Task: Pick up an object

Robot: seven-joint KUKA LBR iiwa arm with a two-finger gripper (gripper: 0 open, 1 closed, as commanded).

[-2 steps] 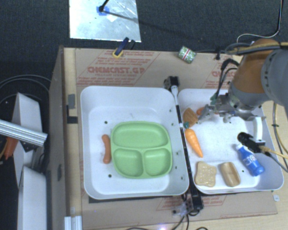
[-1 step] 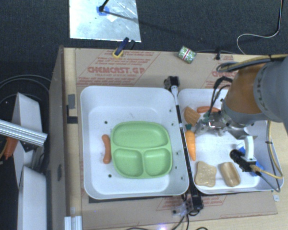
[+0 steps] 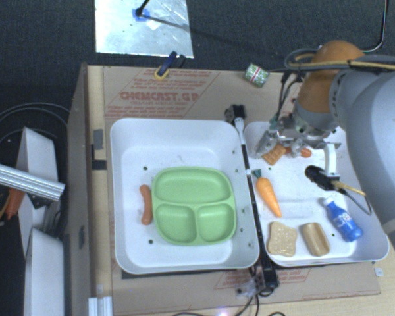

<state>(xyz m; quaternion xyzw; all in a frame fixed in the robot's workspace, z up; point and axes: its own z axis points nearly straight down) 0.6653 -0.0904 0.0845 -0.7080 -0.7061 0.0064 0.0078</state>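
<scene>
My hand (image 3: pixel 284 143) is low at the right bin's (image 3: pixel 375 245) far end, over a cracker (image 3: pixel 274 154). I cannot tell its opening or any hold. Carrot (image 3: pixel 268 196) lies nearby.

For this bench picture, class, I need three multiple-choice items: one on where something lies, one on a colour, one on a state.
1. The toy sausage lies:
A. inside the green tray
B. left of the green divided tray, in the left bin
C. in the right bin

2. The bottle is:
A. blue
B. red
C. yellow

3. The carrot is:
A. standing upright
B. hanging in the gripper
C. lying flat in the right bin

Answers: 1 B, it rests on the bin floor beside the tray; 2 A, its body is blue; 3 C, it lies below the gripper.
</scene>
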